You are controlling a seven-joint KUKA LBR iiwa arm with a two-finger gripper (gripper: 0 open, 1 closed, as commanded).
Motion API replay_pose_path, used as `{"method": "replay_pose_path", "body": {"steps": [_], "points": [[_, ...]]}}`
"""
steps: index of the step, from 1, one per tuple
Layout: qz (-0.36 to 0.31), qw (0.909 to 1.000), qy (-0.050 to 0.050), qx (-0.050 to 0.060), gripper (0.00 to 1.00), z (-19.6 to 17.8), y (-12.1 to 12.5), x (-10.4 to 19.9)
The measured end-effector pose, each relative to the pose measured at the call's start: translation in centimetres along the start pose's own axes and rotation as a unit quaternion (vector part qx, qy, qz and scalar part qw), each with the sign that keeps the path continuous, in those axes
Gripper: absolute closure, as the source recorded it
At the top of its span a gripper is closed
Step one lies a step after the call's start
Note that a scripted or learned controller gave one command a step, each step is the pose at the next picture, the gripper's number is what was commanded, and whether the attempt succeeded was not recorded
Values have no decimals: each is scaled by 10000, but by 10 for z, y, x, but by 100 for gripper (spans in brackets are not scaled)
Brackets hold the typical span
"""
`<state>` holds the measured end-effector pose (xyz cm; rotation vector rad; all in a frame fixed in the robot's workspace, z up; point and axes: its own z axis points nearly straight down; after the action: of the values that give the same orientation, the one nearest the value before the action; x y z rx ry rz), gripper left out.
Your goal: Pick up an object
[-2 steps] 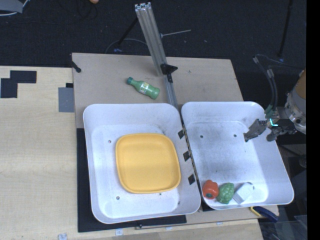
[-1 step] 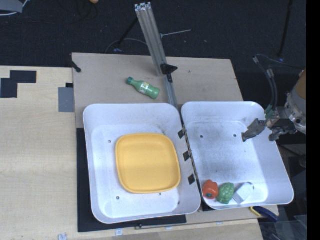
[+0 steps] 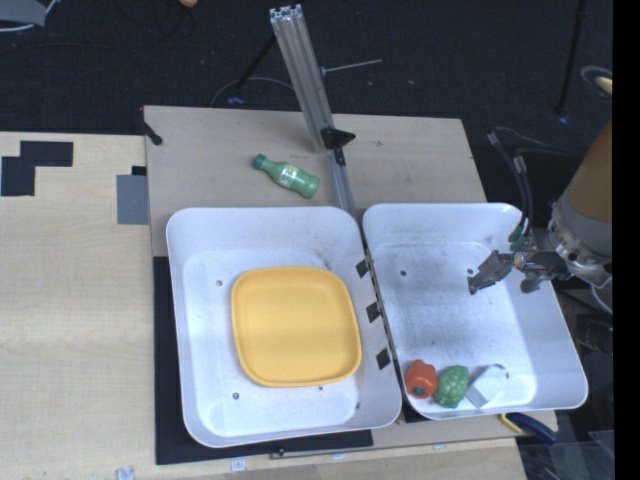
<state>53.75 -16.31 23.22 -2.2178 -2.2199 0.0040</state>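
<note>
At the right bin's (image 3: 440, 230) right side my gripper (image 3: 500, 282) hangs above the bin floor, open, with nothing between its fingers. In that bin's front corner lie a red pepper (image 3: 421, 378), a green bumpy toy (image 3: 452, 385) touching it, and a small grey-white piece (image 3: 482, 389) just to their right. All three lie well in front of the gripper and apart from it. A yellow square plate (image 3: 296, 325) lies flat in the left bin (image 3: 190, 268).
A green bottle (image 3: 287, 175) lies on its side on the bench behind the left bin. A slanted aluminium post (image 3: 312, 78) rises behind the gap between the bins. Black clips (image 3: 372, 308) join the bins' shared edge.
</note>
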Motion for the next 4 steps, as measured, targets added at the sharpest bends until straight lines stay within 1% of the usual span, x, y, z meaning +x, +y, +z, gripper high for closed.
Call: {"method": "replay_pose_path", "body": {"steps": [1,2,3,4], "points": [[0,10000,1,1,0,44,5,0],[0,10000,3,8,0,107,6,1],[17,10000,-3,-18,100,94,7,-1],[7,10000,-10,-45,100,34,13,-1]]}}
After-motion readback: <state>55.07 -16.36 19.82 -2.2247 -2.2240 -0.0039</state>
